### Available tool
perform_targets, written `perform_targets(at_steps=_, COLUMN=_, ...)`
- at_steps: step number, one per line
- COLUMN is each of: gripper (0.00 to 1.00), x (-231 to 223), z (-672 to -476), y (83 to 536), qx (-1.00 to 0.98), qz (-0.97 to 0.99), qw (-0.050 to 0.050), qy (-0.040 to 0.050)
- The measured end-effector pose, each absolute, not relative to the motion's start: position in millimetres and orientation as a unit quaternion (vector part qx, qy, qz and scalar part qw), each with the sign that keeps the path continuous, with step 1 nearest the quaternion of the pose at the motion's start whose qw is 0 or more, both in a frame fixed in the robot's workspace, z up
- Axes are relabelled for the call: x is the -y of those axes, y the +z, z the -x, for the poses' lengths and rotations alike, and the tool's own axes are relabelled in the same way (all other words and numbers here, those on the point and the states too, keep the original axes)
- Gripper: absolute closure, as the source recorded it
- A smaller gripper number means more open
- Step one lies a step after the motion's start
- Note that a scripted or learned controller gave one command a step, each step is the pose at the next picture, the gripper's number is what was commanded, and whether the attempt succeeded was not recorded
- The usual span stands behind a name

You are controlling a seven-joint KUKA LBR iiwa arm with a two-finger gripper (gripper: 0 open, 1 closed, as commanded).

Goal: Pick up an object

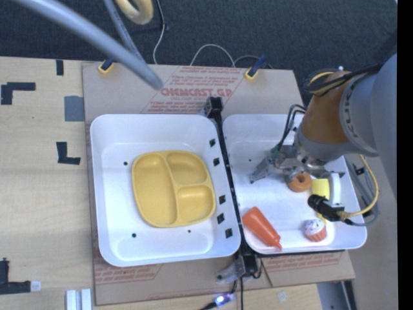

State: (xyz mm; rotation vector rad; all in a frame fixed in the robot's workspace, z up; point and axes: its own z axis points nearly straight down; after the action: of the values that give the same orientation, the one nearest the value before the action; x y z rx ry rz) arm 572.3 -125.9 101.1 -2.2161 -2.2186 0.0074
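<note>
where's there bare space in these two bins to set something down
Left bin: only strips of floor around the yellow divided plate, widest along the near edge. Right bin: bare far-left floor beside the divider. Crowded near-right, with the carrot, the gripper and small toys.

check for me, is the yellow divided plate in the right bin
No, the yellow divided plate lies in the left bin.
</note>
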Motion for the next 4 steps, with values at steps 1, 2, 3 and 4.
perform_targets(at_steps=1, gripper=1.00, x=125.3, z=-573.6, y=114.3, qx=0.708, qz=0.706, qw=0.001, qy=0.0012)
perform_targets(at_steps=2, gripper=1.00, x=129.9, z=-575.9, y=157.8, qx=0.708, qz=0.707, qw=-0.001, qy=-0.0006)
perform_targets(at_steps=3, gripper=1.00, x=131.2, z=-580.1, y=220.9, qx=0.708, qz=0.706, qw=-0.002, qy=-0.0013)
perform_targets(at_steps=4, gripper=1.00, x=130.8, z=-580.9, y=245.3, qx=0.708, qz=0.707, qw=-0.001, qy=-0.0006)
